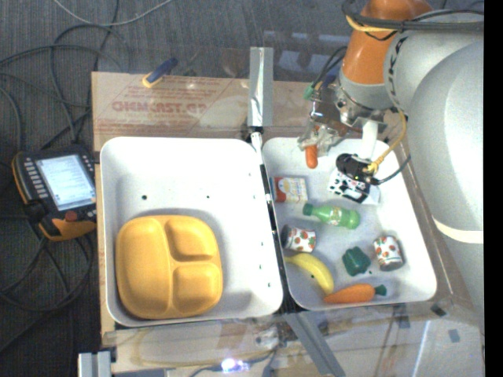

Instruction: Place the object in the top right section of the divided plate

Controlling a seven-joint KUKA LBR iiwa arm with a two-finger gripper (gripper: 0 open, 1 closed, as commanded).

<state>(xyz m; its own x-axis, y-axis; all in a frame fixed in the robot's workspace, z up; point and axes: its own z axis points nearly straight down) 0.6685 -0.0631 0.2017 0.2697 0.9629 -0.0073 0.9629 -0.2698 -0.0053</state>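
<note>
Yellow plastic divided plate, 3 rounded sections, left bin

- The yellow divided plate is sitting in the left bin's near corner, leaving open floor behind it and to its right.
- The right bin is crowding up: a green bottle, a banana, a carrot, two cans and a small carton are lying close together.
- The arm is hanging over the right bin's far end.
- The wall between the bins is standing between the clutter and the plate.

Banana beside carrot; green bottle above.
</note>
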